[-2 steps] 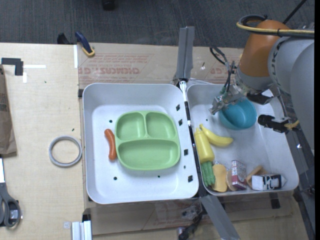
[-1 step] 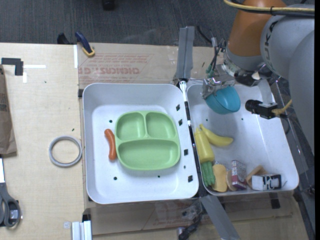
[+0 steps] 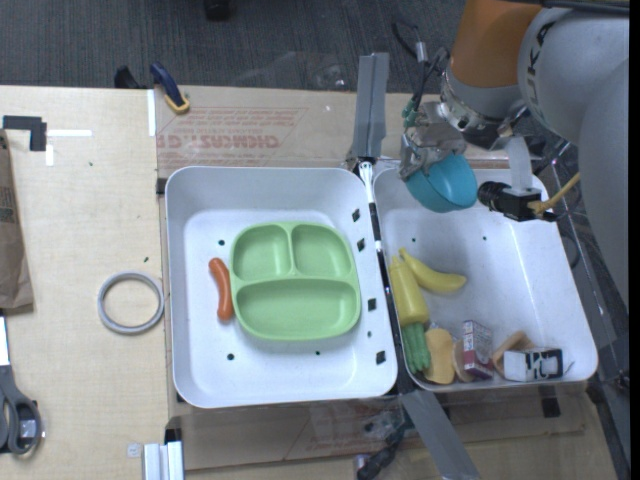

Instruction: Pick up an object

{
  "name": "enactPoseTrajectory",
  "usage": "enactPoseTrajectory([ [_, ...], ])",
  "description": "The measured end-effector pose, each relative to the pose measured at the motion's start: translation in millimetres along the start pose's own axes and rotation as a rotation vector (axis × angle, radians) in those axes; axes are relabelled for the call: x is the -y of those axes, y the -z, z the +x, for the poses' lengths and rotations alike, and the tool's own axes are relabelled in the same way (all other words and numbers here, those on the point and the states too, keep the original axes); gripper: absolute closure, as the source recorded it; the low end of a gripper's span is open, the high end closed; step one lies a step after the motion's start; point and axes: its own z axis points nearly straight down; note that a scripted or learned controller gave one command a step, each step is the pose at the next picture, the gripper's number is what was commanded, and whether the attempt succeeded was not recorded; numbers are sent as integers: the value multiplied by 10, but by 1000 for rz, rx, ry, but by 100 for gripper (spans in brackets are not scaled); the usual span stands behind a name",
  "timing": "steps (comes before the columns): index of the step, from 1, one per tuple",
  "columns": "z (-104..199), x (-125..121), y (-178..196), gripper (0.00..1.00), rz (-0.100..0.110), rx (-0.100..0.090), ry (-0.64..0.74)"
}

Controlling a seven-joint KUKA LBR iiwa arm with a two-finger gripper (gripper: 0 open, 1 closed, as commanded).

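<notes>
My gripper (image 3: pixel 428 160) hangs above the far left corner of the right bin (image 3: pixel 570 278), shut on the rim of a teal bowl (image 3: pixel 447 184) that dangles tilted clear of the bin floor. Below it in the right bin lie a banana (image 3: pixel 436 274), a yellow block (image 3: pixel 408 291), a green piece (image 3: pixel 415 346) and several small packets (image 3: pixel 478 348) along the near wall. The left bin (image 3: pixel 190 298) holds a green divided plate (image 3: pixel 295 280) with an orange sausage-shaped toy (image 3: pixel 222 288) beside it.
A roll of tape (image 3: pixel 131 301) lies on the bench left of the bins. Scissors (image 3: pixel 18 420) sit at the near left corner. A blue and yellow clamp (image 3: pixel 171 88) is at the back. A metal divider (image 3: pixel 370 108) stands between the bins at the far side.
</notes>
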Motion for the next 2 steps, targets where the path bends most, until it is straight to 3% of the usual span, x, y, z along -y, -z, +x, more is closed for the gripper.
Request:
enactPoseTrajectory([
  [1, -473, 239, 263, 100, 1, 0, 18],
  [2, -796, 786, -9, 100, 3, -1, 24],
])
